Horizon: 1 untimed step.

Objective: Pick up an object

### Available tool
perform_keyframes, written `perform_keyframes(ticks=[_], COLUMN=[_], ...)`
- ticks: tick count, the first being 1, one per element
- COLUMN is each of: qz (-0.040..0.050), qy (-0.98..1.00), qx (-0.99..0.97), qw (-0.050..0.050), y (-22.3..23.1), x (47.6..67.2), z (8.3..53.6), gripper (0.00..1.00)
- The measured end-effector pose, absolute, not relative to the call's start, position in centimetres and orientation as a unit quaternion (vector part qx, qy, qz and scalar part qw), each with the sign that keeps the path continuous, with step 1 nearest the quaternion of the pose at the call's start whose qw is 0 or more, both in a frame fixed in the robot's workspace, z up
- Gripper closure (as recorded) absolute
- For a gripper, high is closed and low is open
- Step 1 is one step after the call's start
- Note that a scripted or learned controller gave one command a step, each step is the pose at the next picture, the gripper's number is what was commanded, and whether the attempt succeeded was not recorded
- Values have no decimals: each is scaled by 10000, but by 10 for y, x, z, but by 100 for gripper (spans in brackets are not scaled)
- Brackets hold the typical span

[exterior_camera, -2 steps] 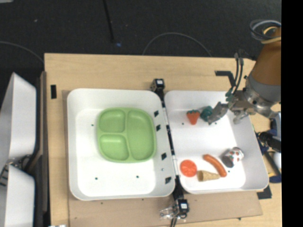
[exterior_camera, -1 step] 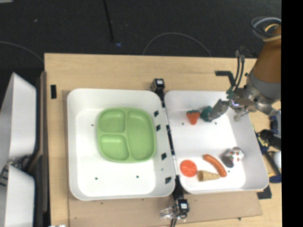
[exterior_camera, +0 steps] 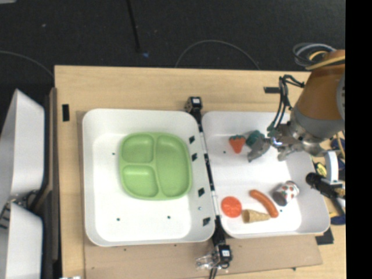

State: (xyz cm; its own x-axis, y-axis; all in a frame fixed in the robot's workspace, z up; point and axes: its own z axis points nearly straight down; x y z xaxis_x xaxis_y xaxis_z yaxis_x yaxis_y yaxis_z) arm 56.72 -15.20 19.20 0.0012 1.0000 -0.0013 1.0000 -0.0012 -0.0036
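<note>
The pincer (exterior_camera: 268, 147) hovers low in the right bin (exterior_camera: 302, 222), upper right of the frame, just beside a teal toy (exterior_camera: 254, 137) and an orange carrot-like toy (exterior_camera: 236, 144). How far it is open I cannot tell. A good pick would centre over one toy, descending straight, well off the bin wall.
</note>
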Motion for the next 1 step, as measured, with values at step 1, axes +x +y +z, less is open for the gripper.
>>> perform_keyframes(ticks=[1], qz=[14], qy=[-7064], qx=[-7078], qw=[5], y=[-152], x=[566], z=[129], gripper=[0])
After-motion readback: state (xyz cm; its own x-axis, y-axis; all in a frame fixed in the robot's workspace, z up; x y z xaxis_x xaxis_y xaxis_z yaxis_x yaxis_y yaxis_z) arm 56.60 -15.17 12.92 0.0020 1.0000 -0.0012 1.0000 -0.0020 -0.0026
